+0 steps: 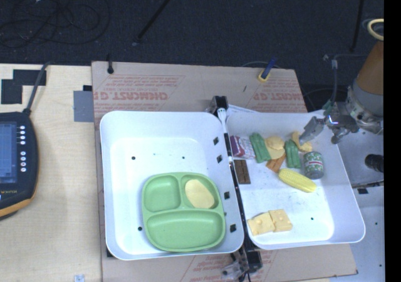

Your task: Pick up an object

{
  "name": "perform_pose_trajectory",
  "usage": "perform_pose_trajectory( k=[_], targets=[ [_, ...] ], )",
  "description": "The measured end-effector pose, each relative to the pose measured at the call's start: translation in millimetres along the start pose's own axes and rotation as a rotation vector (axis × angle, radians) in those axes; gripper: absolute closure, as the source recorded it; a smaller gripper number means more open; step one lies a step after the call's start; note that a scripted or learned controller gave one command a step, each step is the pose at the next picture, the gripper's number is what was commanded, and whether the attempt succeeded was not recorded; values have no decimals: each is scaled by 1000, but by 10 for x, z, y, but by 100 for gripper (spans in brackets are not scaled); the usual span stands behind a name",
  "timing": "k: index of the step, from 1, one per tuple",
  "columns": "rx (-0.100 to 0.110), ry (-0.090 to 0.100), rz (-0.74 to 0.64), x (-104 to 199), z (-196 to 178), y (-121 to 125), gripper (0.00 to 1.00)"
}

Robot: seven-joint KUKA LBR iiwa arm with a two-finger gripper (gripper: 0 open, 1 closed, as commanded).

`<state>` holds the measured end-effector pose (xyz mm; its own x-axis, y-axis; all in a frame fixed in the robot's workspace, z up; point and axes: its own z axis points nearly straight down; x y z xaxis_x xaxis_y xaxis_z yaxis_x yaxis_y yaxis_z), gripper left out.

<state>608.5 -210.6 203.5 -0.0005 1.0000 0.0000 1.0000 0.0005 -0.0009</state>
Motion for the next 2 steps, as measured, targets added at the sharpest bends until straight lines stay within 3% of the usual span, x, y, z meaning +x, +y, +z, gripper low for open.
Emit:
perform_pose_trajectory(
  k=[1,2],
  targets=[
    [-9,-4,0,467,1002,164,0],
    [-13,-5,-2,552,1104,-232,0]
  ],
)
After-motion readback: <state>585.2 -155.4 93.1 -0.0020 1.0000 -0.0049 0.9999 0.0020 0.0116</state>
